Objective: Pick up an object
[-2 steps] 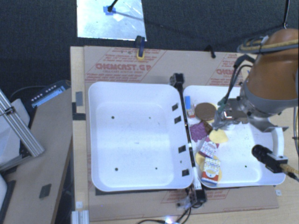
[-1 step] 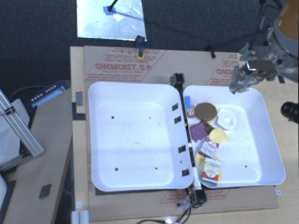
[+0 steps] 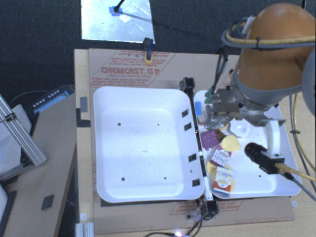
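Observation:
The right white bin (image 3: 256,192) holds a small pile near its left wall. In it are a purple lump (image 3: 209,138), a yellow rounded piece (image 3: 230,143), a red and white packet (image 3: 220,158) and an orange and yellow carton (image 3: 223,179). A blue item (image 3: 199,108) lies by the bin's upper left wall, and a white round cup (image 3: 240,129) sits further right. My gripper (image 3: 213,120) hangs low over the bin's left part, just above the purple lump. The orange wrist hides much of the bin's back.
The left white bin (image 3: 143,147) lies beside the right one, with black clips (image 3: 187,113) along the shared edge. Both rest on a cardboard sheet (image 3: 131,68). A yellow and blue clamp (image 3: 147,51) and a metal plate (image 3: 117,14) lie behind.

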Tool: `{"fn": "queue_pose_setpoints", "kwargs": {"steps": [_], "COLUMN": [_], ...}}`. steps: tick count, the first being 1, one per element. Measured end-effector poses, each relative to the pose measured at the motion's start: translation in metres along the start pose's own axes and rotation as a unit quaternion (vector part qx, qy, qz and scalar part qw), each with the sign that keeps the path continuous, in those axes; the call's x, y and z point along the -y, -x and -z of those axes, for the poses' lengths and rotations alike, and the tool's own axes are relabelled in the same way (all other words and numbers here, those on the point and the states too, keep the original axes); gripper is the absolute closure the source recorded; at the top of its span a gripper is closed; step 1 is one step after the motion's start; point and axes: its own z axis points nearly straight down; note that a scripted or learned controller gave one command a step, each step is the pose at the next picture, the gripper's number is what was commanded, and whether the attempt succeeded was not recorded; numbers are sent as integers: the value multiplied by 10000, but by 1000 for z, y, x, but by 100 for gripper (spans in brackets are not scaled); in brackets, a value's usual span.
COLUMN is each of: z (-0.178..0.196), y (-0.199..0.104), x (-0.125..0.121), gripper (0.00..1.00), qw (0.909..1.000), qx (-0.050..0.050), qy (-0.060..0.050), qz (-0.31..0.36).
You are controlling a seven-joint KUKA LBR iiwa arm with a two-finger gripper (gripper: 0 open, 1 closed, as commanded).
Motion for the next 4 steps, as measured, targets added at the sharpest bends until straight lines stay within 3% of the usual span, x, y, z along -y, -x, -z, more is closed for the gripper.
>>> {"fn": "queue_pose_setpoints", "kwargs": {"steps": [1,2,3,4], "z": [111,11,157,11], "y": [-109,-168,-168,-167], "x": [-1,-1,-2,-1], "gripper": [100,100,100,100], "qw": [9999,10000,9999,10000], "qx": [-36,12,-41,32], "qy": [107,0,121,-24], "qz": [38,4,-16,-42]}}
